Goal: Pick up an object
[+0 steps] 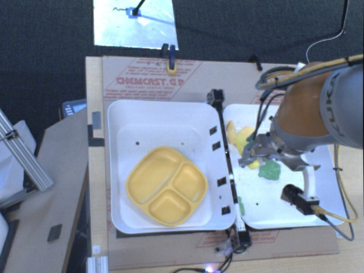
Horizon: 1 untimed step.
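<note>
Camera view: arm (pixel 318 104) reaches in from the right, over the right bin (pixel 327 209). Gripper (pixel 250 155) sits low at that bin's left side, near the divider. Can't tell its state, the wrist blocks it. Yellow object (pixel 243 135) lies just above the gripper, touching or nearly so. Green object (pixel 270 170) lies just beside it, lower right. Left bin (pixel 122 124) holds a yellow compartment tray (pixel 166 185), well apart from the gripper.

Green object (pixel 269 170) lying in right bin (pixel 324 215), yellow object (pixel 243 135) near (partly hidden)
</note>
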{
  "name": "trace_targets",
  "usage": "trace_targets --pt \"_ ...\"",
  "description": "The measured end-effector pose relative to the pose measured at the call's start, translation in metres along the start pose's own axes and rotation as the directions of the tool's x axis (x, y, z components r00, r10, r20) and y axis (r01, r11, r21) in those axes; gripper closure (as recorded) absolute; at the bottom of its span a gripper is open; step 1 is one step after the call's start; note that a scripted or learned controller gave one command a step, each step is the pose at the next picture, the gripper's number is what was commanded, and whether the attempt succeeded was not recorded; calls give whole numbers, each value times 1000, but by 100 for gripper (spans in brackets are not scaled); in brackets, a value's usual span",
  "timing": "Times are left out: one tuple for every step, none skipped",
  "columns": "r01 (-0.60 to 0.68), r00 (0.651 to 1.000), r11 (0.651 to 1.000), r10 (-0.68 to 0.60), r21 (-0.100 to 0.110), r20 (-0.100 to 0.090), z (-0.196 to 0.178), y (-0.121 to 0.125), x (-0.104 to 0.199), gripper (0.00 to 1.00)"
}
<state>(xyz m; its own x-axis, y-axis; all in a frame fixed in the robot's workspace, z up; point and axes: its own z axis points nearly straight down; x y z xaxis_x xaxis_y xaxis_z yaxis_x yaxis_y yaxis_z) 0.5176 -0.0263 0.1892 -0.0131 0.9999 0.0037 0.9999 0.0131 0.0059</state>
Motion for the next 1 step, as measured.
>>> trace_targets --pt "0 1000 1000 0 -3 1 -22 66 68 100"
